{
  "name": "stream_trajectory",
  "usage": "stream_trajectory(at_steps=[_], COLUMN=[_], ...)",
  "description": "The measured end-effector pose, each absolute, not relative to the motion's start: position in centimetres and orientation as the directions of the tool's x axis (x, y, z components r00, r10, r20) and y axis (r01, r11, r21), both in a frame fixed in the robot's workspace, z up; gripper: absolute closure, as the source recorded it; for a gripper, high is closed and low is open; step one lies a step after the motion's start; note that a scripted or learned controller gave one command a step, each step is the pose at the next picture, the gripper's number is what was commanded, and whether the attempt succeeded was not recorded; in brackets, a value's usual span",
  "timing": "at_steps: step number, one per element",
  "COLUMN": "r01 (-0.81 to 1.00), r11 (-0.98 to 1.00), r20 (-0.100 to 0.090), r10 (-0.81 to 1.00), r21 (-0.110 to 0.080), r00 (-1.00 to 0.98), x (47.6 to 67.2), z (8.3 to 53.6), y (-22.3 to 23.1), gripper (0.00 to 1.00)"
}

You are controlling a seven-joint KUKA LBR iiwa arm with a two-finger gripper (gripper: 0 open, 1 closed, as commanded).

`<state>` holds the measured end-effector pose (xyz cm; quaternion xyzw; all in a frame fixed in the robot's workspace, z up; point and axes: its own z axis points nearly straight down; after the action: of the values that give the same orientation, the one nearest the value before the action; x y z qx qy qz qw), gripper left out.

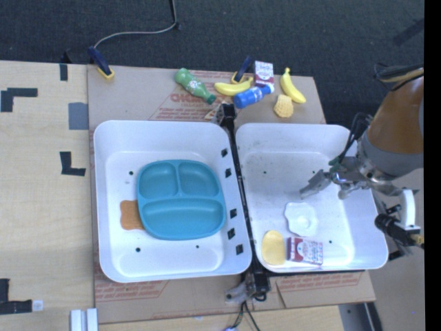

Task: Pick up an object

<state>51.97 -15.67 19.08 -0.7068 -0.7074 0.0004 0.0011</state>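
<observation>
In the right bin (275,140) lie a white fried-egg toy (301,218), a yellow rounded piece (273,247) and a small red and white carton (305,251), all near the front. My gripper (324,189) hangs over the bin's right half, just above and to the right of the egg toy. It is open, its fingers spread wide, one pointing left towards the bin's middle, with nothing between them. The left bin (110,150) holds a blue divided plate (181,198) with an orange-brown slice (129,214) tucked under its left edge.
Behind the bins on the cardboard lie a green bottle (194,85), two bananas (233,87) (292,86), a blue bottle (249,97), a small carton (264,71) and a yellow piece (283,106). A black divider clip (227,116) sits between the bins.
</observation>
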Motion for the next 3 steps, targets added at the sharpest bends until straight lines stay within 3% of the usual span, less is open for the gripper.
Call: stream_trajectory(at_steps=[1,2,3], r01=[1.000,1.000,1.000], r11=[0.000,-0.001,-0.001], r20=[-0.003,-0.005,-0.001], r10=[1.000,1.000,1.000], r21=[0.007,0.014,-0.001], r00=[0.000,0.001,0.001], x=[51.5,51.7,48.4], z=[8.7,9.9,16.8], y=[-11.2,-11.3,-16.6], gripper=[0.00,1.00,1.00])
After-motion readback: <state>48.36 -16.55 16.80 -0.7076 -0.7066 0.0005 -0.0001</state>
